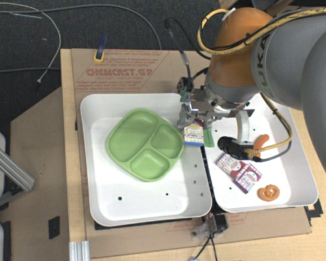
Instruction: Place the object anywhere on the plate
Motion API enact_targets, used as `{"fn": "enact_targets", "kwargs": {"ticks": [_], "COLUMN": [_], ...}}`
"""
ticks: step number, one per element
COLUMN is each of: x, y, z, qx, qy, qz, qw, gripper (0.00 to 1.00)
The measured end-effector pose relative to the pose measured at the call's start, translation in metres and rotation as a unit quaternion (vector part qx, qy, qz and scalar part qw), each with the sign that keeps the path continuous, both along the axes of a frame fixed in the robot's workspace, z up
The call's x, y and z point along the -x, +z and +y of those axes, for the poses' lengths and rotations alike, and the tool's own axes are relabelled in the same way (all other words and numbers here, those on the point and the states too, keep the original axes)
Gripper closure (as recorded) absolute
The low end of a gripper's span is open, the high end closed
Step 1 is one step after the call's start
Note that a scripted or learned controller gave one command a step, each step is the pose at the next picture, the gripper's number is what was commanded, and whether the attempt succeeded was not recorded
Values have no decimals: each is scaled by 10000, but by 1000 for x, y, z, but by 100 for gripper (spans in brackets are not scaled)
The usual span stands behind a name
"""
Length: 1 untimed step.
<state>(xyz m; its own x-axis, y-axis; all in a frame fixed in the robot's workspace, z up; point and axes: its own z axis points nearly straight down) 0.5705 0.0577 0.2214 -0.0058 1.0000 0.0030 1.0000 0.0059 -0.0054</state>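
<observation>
Jaws (197, 125) are gripping a small carton (194, 136), blue and white, hanging just right of the green divided plate (145, 144) over the seam between bins. Plate is sitting in the left bin (98, 200). Right bin (293, 167) is holding a pink packet (238, 171), a pretzel (269, 192), an orange sausage (260, 141).

We see plate (145, 144) in left bin (98, 200); packet (238, 170), pretzel (269, 192) in right bin (299, 173); gripper (194, 125) over divide, by plate's right edge.
</observation>
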Motion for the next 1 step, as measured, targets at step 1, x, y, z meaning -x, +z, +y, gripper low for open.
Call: {"fn": "enact_targets", "kwargs": {"ticks": [1], "x": [30], "y": [-5], "z": [44], "qx": [2], "qy": [-3], "qz": [1], "qw": [10000], "gripper": [100]}}
